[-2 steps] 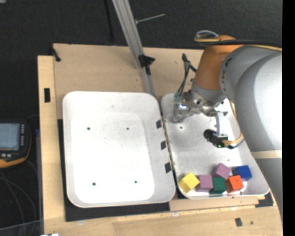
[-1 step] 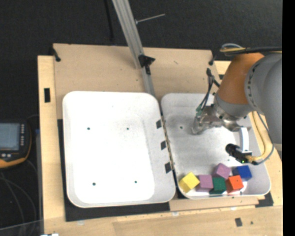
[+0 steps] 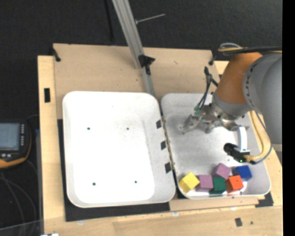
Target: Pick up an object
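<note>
The small blocks, yellow block (image 3: 190,181) among them, lay clustered at the right bin's (image 3: 187,112) near edge (apparently light, rigid, best pinched across flat faces), well apart from the gripper (image 3: 195,122), whose state I could not tell.

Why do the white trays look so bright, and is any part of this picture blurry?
In the camera view, the left bin is washed out by strong overhead light, nearly featureless; the right bin looks greyer, in shade under the arm; the gripper is soft and hard to make out; the coloured blocks stay fairly crisp.
</note>
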Tool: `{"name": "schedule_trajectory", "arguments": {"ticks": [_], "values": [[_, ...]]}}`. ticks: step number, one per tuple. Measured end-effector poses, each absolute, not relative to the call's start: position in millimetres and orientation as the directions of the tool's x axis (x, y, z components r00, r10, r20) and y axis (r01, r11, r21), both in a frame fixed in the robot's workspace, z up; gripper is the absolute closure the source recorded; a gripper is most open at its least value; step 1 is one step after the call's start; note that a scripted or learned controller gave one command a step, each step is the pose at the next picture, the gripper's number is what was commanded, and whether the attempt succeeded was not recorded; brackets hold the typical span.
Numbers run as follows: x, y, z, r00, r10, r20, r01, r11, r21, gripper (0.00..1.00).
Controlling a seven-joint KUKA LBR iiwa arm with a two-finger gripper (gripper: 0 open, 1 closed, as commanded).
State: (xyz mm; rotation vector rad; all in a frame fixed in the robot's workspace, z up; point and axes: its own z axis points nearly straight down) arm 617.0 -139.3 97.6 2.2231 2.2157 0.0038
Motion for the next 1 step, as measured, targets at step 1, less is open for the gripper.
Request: {"name": "schedule_trajectory", "arguments": {"ticks": [1], "values": [[616.9,-139.5,97.4,0.006,1.000,0.000,1.000,-0.006,0.004,0.00]]}}
